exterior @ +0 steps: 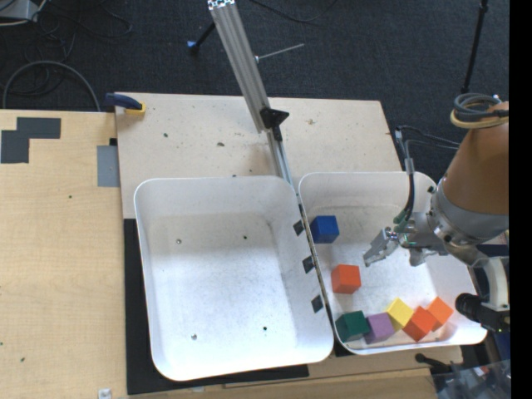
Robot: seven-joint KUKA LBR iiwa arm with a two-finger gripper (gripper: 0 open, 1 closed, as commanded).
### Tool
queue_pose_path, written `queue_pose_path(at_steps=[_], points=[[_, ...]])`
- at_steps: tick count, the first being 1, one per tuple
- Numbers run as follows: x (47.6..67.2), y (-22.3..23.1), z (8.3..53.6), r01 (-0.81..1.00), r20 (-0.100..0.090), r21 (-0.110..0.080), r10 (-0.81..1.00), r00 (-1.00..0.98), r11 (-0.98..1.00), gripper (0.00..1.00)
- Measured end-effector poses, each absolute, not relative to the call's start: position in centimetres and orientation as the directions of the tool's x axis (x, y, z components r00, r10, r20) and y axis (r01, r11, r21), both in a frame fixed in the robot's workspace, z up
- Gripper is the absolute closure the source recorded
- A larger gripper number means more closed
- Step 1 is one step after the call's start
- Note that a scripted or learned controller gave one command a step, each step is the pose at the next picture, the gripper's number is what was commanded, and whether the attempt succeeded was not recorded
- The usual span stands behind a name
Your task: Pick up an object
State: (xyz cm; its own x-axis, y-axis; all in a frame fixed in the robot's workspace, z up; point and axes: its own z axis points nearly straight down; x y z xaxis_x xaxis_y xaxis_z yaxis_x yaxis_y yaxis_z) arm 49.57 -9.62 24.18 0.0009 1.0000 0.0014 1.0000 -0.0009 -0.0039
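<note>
The left bin [218, 281] lies well left of the fingers. In the right bin [366, 191], a blue cube [325, 229] sits up-left of the fingers; a red-orange cube [346, 278] sits just down-left of them. A green cube [352, 325], purple cube [380, 327], yellow cube [400, 312] and orange cubes [429, 318] line up below. The gripper [397, 248] hangs above the bin floor, fingers spread, pinching nothing.

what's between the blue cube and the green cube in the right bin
In the camera view, the red-orange cube lies roughly between the blue cube and the green cube; the rest of that stretch is bare white bin floor.
</note>
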Motion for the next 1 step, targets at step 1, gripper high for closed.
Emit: queue_pose_path(at_steps=[1], points=[[48.79,-9.1,29.73,1.0,0.0,0.003,1.0,-0.002,0.002,0.0]])
